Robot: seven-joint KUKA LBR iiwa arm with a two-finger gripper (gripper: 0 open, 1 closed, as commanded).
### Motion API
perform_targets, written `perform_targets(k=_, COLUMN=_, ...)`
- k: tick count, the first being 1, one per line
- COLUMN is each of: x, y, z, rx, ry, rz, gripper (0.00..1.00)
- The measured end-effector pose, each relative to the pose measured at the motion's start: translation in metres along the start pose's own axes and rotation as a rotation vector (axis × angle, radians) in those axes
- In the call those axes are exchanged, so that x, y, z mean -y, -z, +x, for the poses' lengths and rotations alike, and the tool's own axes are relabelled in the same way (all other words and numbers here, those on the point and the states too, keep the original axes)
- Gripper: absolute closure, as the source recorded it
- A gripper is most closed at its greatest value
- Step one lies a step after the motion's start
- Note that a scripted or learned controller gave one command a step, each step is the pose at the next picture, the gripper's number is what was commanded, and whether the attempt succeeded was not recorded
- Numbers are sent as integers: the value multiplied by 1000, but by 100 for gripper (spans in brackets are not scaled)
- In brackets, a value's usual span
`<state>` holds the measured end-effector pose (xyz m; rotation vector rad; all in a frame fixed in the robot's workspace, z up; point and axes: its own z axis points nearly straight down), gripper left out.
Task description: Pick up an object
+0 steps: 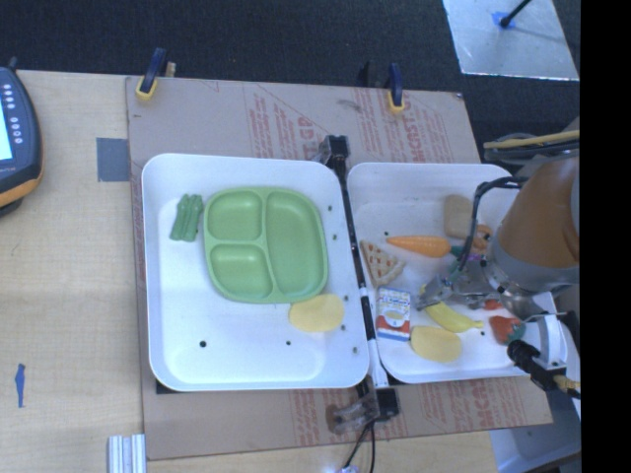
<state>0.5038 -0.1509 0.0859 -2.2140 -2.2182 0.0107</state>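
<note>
A pale wooden counter (pixel 69 294) bears a brown cardboard sheet (pixel 286 121) held by two clamps, with dark carpet beyond. Two shallow white bins sit side by side: the left bin (pixel 177 348) holds one green three-part plate (pixel 264 243), one green ridged piece (pixel 185 217) and one yellow chip-like slice (pixel 315 313). The right bin (pixel 394 190) holds one orange carrot (pixel 418 246), one waffle-textured wedge (pixel 380 261), one small carton (pixel 393 314) and two more yellow pieces, with the hand (pixel 449 289) low among them; I cannot tell its grip.
</note>
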Motion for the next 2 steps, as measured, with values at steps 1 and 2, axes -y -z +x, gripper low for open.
perform_targets(k=1, x=-1, y=16, z=1, rx=1, ry=4, rz=-5, gripper=100)
perform_targets(k=2, x=-71, y=113, z=75, rx=-1, ry=12, rz=-21, gripper=100)
